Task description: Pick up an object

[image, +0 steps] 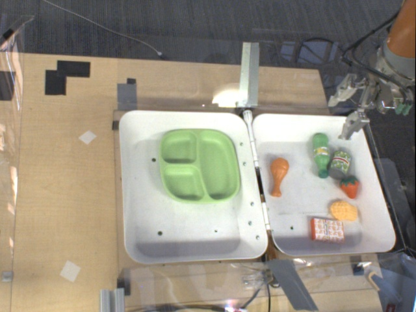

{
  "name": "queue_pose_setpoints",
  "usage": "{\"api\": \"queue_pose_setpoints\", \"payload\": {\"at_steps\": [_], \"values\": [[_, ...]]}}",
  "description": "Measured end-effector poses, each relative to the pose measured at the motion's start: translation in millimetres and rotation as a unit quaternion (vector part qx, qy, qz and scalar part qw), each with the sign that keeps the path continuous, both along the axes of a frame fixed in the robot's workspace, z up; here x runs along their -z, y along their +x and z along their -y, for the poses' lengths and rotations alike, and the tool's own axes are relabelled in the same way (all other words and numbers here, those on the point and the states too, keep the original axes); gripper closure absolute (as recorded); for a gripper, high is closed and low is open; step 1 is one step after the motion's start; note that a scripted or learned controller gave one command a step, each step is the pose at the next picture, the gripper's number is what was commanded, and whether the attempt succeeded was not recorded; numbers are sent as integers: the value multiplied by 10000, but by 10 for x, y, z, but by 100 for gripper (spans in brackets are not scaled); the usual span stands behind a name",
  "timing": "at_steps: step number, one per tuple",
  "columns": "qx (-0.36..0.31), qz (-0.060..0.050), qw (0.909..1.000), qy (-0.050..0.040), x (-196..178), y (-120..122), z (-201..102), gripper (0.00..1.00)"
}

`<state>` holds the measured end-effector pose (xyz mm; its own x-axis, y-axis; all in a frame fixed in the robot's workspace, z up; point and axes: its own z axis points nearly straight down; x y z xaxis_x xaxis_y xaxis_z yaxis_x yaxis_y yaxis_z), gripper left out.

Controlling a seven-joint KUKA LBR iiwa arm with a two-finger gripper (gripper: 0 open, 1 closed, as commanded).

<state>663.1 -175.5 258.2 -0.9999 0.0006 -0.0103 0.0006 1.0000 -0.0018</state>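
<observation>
The right bin (296, 236) holds several toy foods: an orange drumstick (278, 175), a green bottle (320, 153), a dark green can (340, 164), a red strawberry (350, 187), a yellow-orange piece (343, 210) and a red box (327, 229). My gripper (348, 111) hangs over the bin's far right corner, above and to the right of the green bottle. Its fingers stand open with nothing between them.
A green divided plate (198, 164) lies in the left bin (140, 229). A metal divider (255, 168) runs between the bins, and an upright metal post (249, 73) stands behind them. Cables trail at the back right.
</observation>
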Motion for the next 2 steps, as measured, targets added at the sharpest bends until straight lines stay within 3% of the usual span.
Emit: {"api": "queue_pose_setpoints", "payload": {"at_steps": [1, 2], "values": [[1319, -20, 9913, 15, 823, -249, 296, 0], [166, 7, 9999, -1, 1688, -533, 135, 0]]}}
